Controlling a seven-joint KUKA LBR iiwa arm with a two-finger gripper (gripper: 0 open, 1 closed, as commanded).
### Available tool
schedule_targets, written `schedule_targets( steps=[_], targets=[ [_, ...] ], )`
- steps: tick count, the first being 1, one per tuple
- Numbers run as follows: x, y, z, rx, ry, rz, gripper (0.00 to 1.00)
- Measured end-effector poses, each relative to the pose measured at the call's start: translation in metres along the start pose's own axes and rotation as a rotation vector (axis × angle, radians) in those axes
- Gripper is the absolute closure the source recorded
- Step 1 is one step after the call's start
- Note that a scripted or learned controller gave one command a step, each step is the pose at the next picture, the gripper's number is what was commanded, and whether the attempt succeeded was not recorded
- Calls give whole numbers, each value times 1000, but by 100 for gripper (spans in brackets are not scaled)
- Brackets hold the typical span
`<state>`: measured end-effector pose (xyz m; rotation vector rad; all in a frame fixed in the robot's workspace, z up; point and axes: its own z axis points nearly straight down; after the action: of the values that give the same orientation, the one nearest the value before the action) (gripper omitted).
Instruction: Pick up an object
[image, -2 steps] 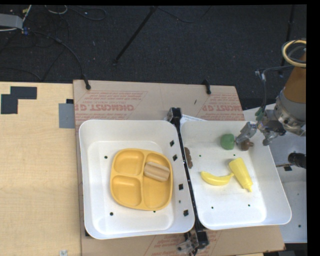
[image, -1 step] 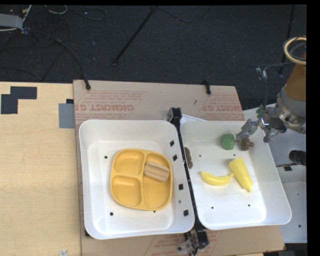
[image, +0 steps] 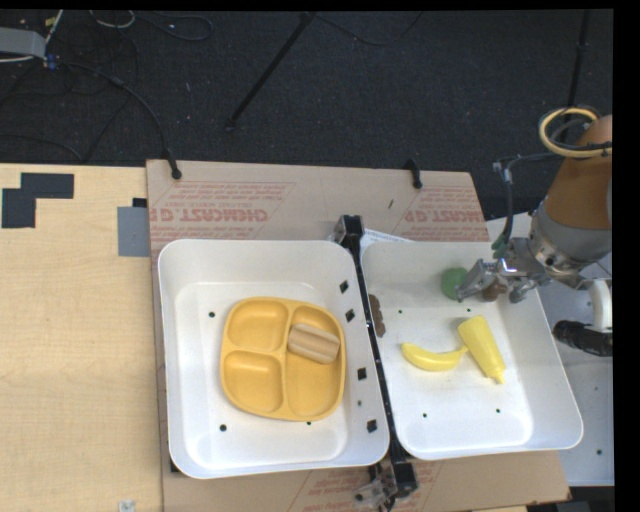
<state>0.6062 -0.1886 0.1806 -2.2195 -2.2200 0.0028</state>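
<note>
Beside the fingers (image: 487, 283): green object (image: 454, 281), banana (image: 432, 357), corn (image: 483, 348).

Bench: I see two bins side by side on it, left bin (image: 190, 300) and right bin (image: 540, 420), their inner walls touching along the middle.
Left bin: I find a divided tray (image: 250, 375) lying in it, near the centre.
Tray: a block (image: 314, 343) rests in its upper right compartment.
Right bin, middle: I count a banana (image: 432, 356) and, just to its right, a corn cob (image: 483, 348); their near ends look to be touching.
Right bin, rear: a round object (image: 455, 281) lies behind the banana, partly hidden.
Gripper (image: 490, 283): I see it above the right bin's rear right part, just right of the round object, behind the corn cob.
</note>
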Motion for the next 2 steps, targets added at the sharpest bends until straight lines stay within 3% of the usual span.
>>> schedule_targets(
  steps=[2],
  targets=[
    [1, -9, 94, 1, 1, 0, 0]
  ],
)
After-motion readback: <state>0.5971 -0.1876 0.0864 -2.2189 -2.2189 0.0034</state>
